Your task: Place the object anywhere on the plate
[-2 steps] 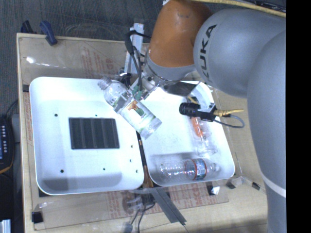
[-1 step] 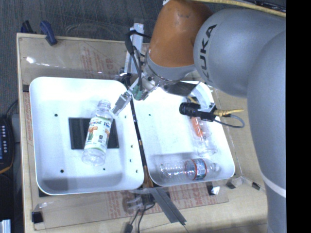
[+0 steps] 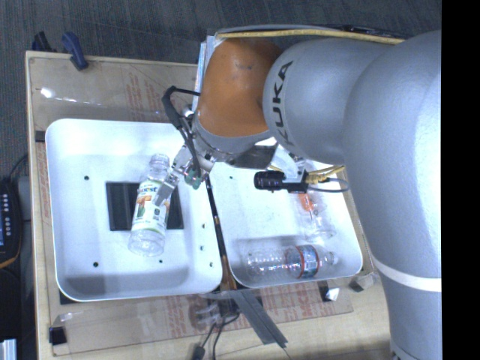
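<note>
We see a wooden surface (image 3: 112,77) on dark carpet (image 3: 112,6); the arm's (image 3: 315,103) gripper (image 3: 166,186) clamps the bottle (image 3: 150,208).

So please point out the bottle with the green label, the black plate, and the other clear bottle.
green-label bottle (image 3: 150,208): camera view, on its label.
black plate (image 3: 118,205): camera view, on its bare left part.
clear bottle (image 3: 289,261): camera view, on its body.
</note>
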### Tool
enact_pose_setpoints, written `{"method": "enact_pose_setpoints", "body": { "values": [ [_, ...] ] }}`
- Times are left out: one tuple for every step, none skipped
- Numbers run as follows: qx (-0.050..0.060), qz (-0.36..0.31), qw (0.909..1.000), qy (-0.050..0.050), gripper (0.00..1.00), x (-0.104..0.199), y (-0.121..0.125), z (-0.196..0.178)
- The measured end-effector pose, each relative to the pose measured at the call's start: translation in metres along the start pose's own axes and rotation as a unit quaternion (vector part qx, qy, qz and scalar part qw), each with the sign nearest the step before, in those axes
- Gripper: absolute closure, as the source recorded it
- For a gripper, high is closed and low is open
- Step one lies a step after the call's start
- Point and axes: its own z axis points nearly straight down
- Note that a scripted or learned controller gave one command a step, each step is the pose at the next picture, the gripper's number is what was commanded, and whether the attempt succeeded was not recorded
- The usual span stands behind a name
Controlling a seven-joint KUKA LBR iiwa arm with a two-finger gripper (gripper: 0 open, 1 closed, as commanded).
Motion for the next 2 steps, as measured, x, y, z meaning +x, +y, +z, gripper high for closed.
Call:
{"method": "enact_pose_setpoints", "body": {
  "values": [
    [-0.015,0.086,0.9962,-0.006,0.0,0.047,0.042,0.06],
    [-0.002,0.056,0.9984,-0.002,0.0,-0.003,0.082,0.079]
  ]
}}
